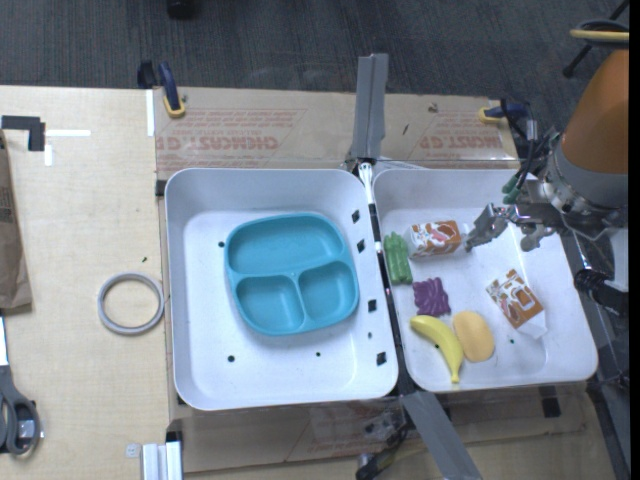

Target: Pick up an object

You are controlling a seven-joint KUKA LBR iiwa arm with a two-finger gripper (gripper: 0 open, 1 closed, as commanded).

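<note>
While I hold the feed on this frame, the gripper [487, 226] hangs over the upper part of the right bin [566, 366], reaching in from the right with the grey wrist and orange band behind it. Its fingers look parted to me, with white bin floor showing between the two dark tips and nothing caught between them, so I read them as open and empty. The nearest candidate is the orange and white snack packet [437, 237], lying just to the left of the fingertips, close beside them but apart, its long axis running roughly left to right, in line with the way the gripper points. That is the relation I would steer by: the packet sits left of the tips, so a short shift leftward and a descent should bring the fingers astride it, though I judge they would need to straddle its short width. Further down the same bin lie a second printed packet [516, 301], a purple toy [432, 295], a banana [440, 342], a yellow lemon-like piece [474, 335] and a green vegetable [398, 258] against the left wall. A blue divided plate [291, 273] fills the left bin [190, 298], well away, and a ring of tape [130, 302] rests on the desk [80, 228]
</note>
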